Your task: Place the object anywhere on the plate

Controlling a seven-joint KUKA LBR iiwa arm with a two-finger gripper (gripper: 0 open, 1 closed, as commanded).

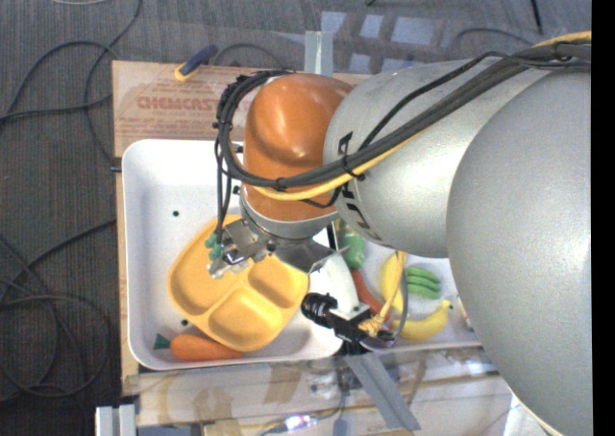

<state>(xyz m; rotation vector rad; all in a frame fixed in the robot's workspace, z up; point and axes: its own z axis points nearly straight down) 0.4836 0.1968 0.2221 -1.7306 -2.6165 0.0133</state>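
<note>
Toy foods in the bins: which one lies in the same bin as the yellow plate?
The carrot, orange, lying at the left bin's front edge beside the yellow plate. The banana and green piece lie in the right bin.

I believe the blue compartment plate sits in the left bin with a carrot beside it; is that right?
Not quite: the camera view shows the plate is yellow, not blue. It does sit in the left bin with a carrot beside it.

A bulky grey arm point(480, 184) has a glossy orange band point(288, 127) and black cables point(227, 136).
</note>
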